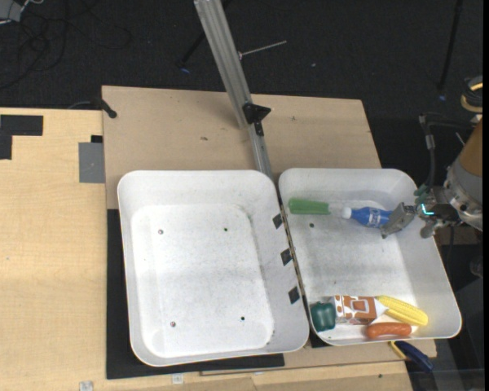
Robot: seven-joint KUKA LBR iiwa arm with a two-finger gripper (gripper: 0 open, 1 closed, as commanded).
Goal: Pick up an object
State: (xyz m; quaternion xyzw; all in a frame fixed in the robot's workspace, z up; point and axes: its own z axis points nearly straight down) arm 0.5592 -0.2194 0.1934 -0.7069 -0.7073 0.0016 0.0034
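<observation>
A robot arm's gripper (pixel 414 218) hangs over the far right side of the right bin (pixel 440 279), its fingers apart with nothing between them. Just beside one fingertip lies a blue bottle (pixel 368 215) with a white cap, and to that bottle's left rests a green block (pixel 308 207). Along the bin's near edge are clustered a dark green cup (pixel 323 316), an orange-and-white carton (pixel 357 308), a yellow corn cob (pixel 403 309) and a red sausage (pixel 388 330). The left bin (pixel 147 187) sits alongside. No object has been lifted: every piece rests on the bin floor. Judging from its position, the gripper looks set for the blue bottle; closing on it and raising it remain to be done.
</observation>
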